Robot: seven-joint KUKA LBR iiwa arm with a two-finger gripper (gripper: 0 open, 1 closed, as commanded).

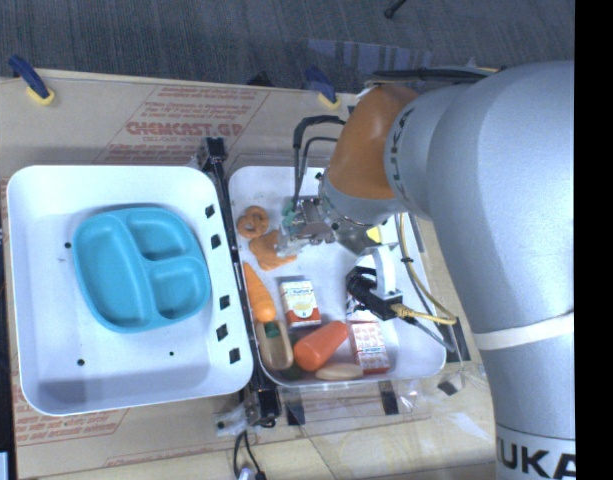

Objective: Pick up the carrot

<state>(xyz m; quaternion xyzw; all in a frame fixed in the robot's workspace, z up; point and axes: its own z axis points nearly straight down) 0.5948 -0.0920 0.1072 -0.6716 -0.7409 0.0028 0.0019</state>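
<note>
The carrot [257, 290], slender and orange with a green end, lies along the left wall of the right bin [426, 363], pointing toward the front. My gripper [302, 220] hangs below the orange wrist band over the rear part of that bin. It sits above and to the right of the carrot, apart from it. It is close to a brown ring-shaped pastry [252, 220] and an orange lump [271, 252]. The arm's body hides the bin's right side.
Near the carrot lie a small printed carton [301, 302], a red-orange stubby item [321, 344], a second carton [368, 346], a wooden piece [276, 348] and a beige item [338, 371]. The left bin [46, 368] holds a blue divided plate [141, 266].
</note>
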